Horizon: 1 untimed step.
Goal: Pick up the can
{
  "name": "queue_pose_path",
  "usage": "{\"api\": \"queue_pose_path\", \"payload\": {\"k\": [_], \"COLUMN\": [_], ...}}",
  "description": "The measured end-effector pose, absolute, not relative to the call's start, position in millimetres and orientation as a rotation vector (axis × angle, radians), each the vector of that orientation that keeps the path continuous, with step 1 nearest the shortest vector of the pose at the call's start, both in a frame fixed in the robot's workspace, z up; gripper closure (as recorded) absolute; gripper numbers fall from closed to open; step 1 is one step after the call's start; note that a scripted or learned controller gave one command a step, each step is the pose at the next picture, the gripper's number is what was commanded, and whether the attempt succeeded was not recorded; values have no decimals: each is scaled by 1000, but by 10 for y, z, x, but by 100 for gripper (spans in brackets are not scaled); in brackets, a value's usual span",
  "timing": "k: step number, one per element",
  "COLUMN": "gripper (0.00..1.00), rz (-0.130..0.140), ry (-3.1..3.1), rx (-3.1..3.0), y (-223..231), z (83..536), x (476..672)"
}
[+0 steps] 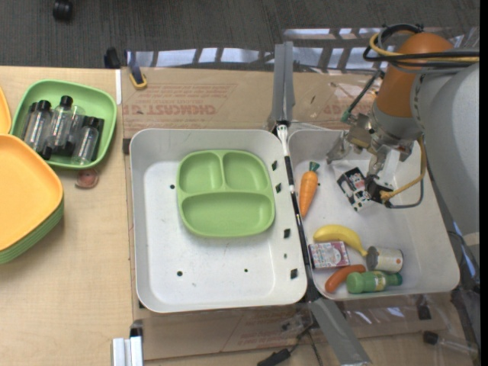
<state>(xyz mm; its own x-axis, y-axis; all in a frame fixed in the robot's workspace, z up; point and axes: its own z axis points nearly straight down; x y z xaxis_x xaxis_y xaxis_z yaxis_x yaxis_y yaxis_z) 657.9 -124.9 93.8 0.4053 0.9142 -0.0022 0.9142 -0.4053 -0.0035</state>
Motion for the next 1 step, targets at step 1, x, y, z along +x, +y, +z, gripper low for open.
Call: {"api": "queue_pose_path", "payload": {"k": [1], "gripper": [0], "rz": [5], "ry": [-1963], "rx": [-2451], "y": [-873], "z": [1907], "x": [6128]}}
